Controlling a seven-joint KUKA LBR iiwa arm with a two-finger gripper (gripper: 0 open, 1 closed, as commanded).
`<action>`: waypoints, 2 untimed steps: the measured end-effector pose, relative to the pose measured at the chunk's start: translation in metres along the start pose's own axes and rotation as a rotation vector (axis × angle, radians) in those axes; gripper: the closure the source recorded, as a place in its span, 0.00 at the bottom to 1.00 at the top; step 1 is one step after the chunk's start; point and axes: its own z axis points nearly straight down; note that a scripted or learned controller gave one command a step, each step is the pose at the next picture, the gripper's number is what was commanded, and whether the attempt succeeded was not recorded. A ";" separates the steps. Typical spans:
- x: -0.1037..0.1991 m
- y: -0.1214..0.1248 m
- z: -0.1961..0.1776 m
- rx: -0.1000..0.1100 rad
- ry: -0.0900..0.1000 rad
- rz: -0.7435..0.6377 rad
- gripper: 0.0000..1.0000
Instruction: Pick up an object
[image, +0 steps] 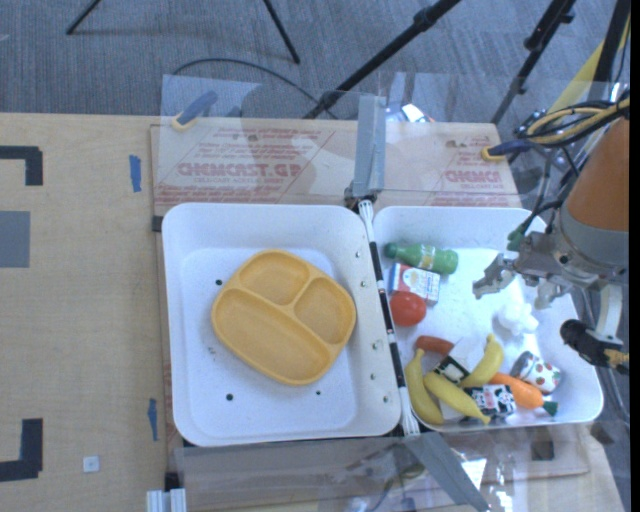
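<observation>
- The bench (80, 300) is seen from above; it is light brown, and two white bins are set on it side by side.
- The left bin (190, 330) is the one that holds a big yellow plate (283, 315). The plate is split into three parts and lies flat near the middle of the bin.
- The right bin (470, 235) is the one where the small toys are kept. Most of them are piled at its near edge.
- The arm (600, 200) is seen at the right side, grey with an orange band. It is held over the right bin.
- The gripper (522, 277) is hung above the right half of the right bin. Its two fingers are spread wide apart, and nothing is seen between them.
- Two yellow bananas (440, 385) are laid at the near edge of the right bin, with a third curved one just beside them.
- A green bottle (425, 257) is laid on its side at the far left of the right bin.
- A small white and red box (415, 283) is found just below the bottle, touching it.
- A red tomato (407, 308) is set right below that box, close to the bin's left wall.
- An orange carrot (520, 390) is laid near the bananas, toward the right.
- A small white lump (516, 320) is seen just under the gripper, apart from its fingers.
- A little white toy with red spots (543, 375) is set next to the carrot.
</observation>
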 end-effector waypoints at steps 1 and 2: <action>-0.029 -0.052 0.101 -0.008 0.001 -0.011 0.00; -0.022 0.021 0.101 -0.008 -0.001 -0.256 0.00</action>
